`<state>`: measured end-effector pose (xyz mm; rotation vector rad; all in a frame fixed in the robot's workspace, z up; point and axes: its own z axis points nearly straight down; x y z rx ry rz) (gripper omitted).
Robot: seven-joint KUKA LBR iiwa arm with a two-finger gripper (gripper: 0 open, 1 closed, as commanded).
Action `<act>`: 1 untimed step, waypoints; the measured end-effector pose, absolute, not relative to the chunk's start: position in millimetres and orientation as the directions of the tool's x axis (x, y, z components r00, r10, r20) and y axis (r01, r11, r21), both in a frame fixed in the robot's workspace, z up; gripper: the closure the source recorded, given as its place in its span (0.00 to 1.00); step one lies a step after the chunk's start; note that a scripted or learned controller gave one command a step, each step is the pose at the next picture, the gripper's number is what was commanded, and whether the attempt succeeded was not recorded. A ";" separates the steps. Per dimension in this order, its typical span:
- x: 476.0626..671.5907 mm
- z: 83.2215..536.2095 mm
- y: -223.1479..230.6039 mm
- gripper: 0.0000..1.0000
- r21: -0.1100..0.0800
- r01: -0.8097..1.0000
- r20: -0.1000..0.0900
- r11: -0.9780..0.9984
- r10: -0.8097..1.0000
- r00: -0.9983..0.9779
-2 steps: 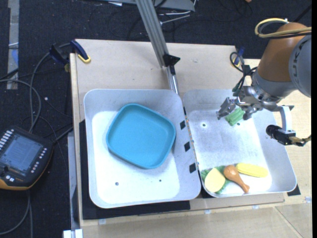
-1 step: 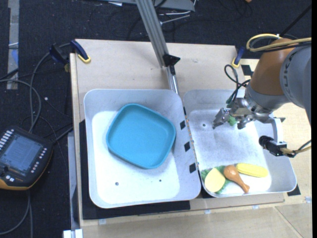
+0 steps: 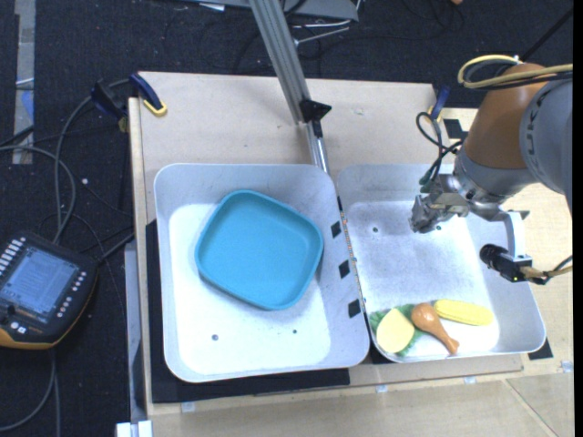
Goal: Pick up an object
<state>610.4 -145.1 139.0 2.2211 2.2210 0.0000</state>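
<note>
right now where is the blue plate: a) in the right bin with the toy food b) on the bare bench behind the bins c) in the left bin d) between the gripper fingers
c: the blue plate lies flat in the left bin, while the gripper hangs over the right bin, apart from the toy food at that bin's near edge.

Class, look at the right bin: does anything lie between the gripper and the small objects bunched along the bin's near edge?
Nothing visible does. The gripper hangs over the far part of the right bin, and bare white floor stretches from there to the yellow piece, the orange piece and the yellow-green piece.
</note>
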 end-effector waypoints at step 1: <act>614.3 201.6 -145.0 1.00 0.005 1.000 -0.001 0.000 1.000 0.000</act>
